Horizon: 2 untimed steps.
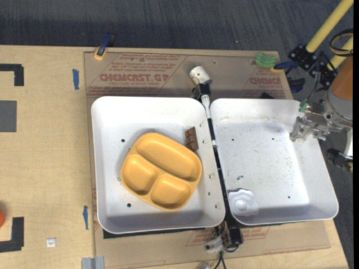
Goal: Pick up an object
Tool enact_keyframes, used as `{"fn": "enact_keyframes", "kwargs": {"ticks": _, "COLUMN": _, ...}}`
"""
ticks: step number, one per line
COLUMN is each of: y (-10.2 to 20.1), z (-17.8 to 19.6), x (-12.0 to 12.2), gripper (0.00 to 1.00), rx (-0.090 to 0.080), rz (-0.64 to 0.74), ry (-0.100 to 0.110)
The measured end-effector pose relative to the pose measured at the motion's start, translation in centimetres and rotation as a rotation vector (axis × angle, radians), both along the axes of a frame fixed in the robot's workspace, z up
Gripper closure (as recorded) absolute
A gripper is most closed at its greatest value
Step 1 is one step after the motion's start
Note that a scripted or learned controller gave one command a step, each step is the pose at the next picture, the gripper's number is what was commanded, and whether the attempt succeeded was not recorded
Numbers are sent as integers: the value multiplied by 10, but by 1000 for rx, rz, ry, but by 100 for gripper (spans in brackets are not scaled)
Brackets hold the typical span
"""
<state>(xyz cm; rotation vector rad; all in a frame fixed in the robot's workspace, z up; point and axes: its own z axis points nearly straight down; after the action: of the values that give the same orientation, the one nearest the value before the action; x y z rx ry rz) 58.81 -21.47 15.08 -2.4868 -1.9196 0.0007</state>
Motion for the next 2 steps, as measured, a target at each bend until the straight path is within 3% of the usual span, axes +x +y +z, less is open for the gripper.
{"fn": "enact_keyframes", "kwargs": {"ticks": 1, "y": 1, "z": 28, "x": 10, "gripper": 100, "rx": 0, "rz": -334, "ry": 0}}
{"fn": "enact_keyframes", "kwargs": {"ticks": 2, "y": 1, "z": 44, "x": -9, "gripper": 100, "rx": 1, "rz": -471, "ry": 2}}
